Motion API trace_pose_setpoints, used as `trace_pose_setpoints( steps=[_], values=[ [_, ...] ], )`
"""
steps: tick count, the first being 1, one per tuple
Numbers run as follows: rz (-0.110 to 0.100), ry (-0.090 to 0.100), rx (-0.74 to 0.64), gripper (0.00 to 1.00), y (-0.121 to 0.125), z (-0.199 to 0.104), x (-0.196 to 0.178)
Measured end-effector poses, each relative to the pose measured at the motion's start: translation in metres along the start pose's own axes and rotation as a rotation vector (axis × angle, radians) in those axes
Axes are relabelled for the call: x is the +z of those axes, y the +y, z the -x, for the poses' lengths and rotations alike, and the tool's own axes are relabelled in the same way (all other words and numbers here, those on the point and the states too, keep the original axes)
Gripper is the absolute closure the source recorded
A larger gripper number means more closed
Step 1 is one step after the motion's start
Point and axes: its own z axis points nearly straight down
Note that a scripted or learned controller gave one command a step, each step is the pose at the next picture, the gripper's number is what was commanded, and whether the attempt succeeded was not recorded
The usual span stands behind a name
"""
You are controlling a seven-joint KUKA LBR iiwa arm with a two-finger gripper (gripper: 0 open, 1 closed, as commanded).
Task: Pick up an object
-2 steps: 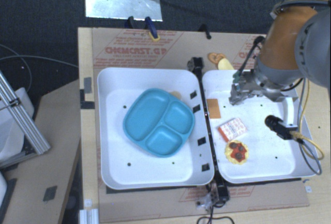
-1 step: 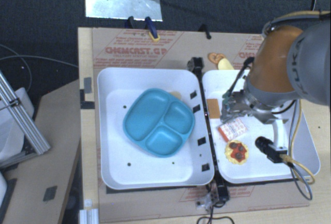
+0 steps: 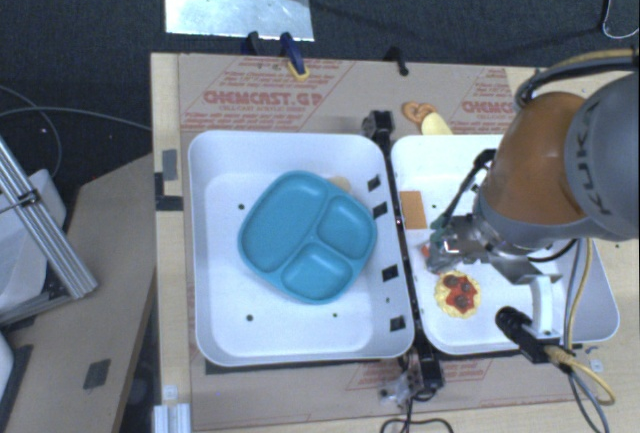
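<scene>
The grey arm point(image 3: 575, 171) with its orange band reached in from the right over the right-hand bin point(image 3: 600, 316). Its gripper point(image 3: 447, 251) hung low over the middle of that bin, but whether it was spread or pressed together could not be told — the wrist hid most of it.

Just near of the gripper lay a small toy pizza point(image 3: 458, 294), yellow with red topping, flat on the bin floor and seemingly not held. A brown flat block point(image 3: 411, 210) lay at the bin's left wall, farther back. Beyond the far rim, on the cardboard point(image 3: 330, 91), sat a yellow banana-like toy point(image 3: 436, 125) beside a tan piece point(image 3: 417, 110).

The left-hand bin point(image 3: 225, 321) held a blue divided plate point(image 3: 307, 235) — three compartments, set slantwise at its centre.
</scene>
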Motion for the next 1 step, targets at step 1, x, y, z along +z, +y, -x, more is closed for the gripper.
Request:
trace_pose_setpoints(
  steps=[1],
  values=[
    [0.007,-0.001,-0.002,1.00,0.0036,0.0005,-0.0111]
  ],
)
